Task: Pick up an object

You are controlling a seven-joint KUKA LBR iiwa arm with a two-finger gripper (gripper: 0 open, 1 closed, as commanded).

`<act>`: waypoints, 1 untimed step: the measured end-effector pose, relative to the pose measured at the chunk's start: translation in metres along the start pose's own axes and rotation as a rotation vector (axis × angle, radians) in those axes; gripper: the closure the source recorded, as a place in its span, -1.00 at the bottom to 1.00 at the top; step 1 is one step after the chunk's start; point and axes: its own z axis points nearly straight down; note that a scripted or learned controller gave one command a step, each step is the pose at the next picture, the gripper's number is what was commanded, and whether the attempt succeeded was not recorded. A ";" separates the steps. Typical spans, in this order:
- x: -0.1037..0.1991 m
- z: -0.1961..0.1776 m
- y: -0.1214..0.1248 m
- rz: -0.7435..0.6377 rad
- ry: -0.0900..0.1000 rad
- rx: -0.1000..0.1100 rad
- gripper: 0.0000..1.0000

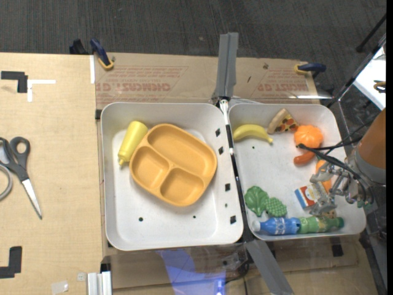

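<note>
Currently the gripper point(323, 203) hangs low in the right white bin point(279, 183); jaw state cannot be determined. Directly below lies a blue-and-green plastic bottle point(301, 225), long axis left-right along the near wall.

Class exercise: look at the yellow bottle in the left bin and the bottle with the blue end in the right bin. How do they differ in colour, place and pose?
The yellow bottle is one plain colour; the blue-and-green bottle has a blue end and a green end. The yellow bottle lies at a slant beside the orange divided plate; the blue-and-green bottle lies along the right bin's near wall, by the green leafy toy. Both lie on their sides.
</note>
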 end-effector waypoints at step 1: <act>0.006 0.001 0.017 0.047 0.001 0.004 -1.00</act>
